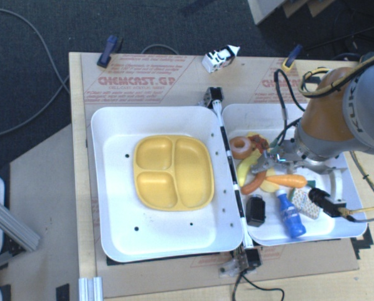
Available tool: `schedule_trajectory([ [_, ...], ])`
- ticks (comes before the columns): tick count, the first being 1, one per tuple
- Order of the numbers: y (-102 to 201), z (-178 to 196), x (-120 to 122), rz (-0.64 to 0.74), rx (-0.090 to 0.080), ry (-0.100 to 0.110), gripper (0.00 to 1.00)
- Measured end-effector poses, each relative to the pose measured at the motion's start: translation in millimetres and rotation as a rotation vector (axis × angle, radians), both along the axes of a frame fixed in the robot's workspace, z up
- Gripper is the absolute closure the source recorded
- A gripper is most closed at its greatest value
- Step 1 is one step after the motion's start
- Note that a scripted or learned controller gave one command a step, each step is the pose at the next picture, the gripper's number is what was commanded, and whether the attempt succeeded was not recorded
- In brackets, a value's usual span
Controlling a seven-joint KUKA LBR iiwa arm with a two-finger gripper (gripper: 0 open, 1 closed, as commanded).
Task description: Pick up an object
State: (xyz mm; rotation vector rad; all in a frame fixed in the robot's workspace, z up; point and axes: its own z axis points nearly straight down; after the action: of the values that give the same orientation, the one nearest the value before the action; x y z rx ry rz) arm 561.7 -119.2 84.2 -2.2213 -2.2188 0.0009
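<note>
Overhead, the grey arm [356,115] with its orange band reaches in from the right and bends down over the right bin [344,227], its wrist hanging above the cluttered middle of that bin. The pincer [276,158] points left and down toward the heap of toy food; whether it is wide or narrow I cannot tell, as the wrist hides it. Just beside it lie an orange carrot [286,180], a sausage [254,182], a yellow piece [243,168] and a round pinkish ring [240,146] toward the far side. Nearer the front sit a blue bottle [291,218], a small black block [256,210] and a speckled sponge-like piece [305,204]. The left bin [112,168] holds a yellow divided plate [173,171], lying flat near its middle. Both bins rest side by side on the bench [143,80].
</note>
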Motion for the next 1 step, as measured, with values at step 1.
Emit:
schedule_trajectory([
  [1,-27.7,31.8,58.5,0.002,-0.002,-0.004,0.0],
])
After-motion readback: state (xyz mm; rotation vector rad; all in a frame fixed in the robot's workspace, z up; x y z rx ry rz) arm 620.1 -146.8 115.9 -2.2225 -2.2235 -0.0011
